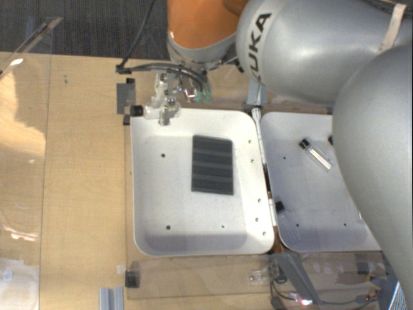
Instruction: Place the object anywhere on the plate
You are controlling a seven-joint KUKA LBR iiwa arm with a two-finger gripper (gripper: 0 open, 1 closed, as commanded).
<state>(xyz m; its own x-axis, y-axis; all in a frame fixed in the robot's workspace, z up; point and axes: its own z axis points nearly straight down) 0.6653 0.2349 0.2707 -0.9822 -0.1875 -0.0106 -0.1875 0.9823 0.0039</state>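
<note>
While the grey arm reaches in from the right, its orange band sits near the top of the camera view, and the gripper hangs below that band, over the far left corner of the left bin. How wide the claw stands cannot be told, since the gripper is small, blurred and tangled with cables at this angle. Nothing can be seen held in it.

Nearer the camera than the claw and a little to its right, a dark ribbed rectangular plate lies flat on the floor of the left bin, roughly in the middle and well apart from the gripper. Nothing rests on the plate.

Far to the right of the claw, in the right bin, lies the object, a small slim piece with a dark end and a pale, shiny body, set at a slant on the white floor. It is well apart from the gripper and from the plate, with the two bins' touching walls between them. The arm's big grey link covers much of the right bin's far and right side.
</note>
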